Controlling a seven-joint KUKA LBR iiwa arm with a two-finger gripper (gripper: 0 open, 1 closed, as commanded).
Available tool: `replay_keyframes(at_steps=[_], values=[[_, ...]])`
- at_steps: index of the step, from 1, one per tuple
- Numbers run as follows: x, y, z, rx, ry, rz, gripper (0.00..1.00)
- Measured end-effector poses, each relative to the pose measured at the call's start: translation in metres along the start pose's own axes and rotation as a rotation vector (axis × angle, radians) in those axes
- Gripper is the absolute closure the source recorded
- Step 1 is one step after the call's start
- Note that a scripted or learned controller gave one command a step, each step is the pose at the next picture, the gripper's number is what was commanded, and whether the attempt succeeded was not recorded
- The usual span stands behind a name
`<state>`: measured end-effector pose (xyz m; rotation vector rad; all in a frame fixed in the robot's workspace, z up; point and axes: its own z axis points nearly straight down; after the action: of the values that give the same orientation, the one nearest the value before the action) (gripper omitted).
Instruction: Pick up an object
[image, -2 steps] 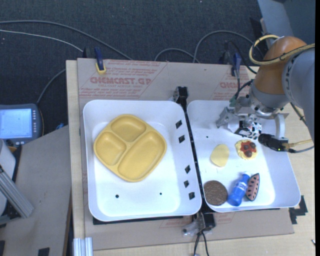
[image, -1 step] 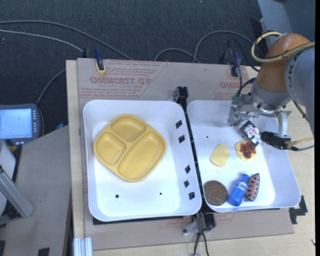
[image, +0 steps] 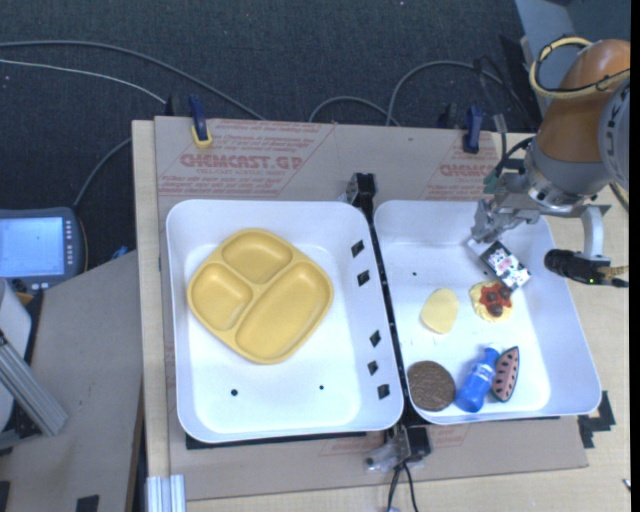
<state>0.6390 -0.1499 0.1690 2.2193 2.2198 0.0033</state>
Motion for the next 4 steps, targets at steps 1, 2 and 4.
replay_keyframes(at_steps=[1, 2, 4], values=[[0.000, 0.001, -0.036, 0.000, 0.000, -0.001, 1.00], [0.054, 0.000, -0.051, 0.002, 0.003, -0.006, 1.00], [0.158, 0.001, -0.056, 0.002, 0.003, -0.006, 1.00]])
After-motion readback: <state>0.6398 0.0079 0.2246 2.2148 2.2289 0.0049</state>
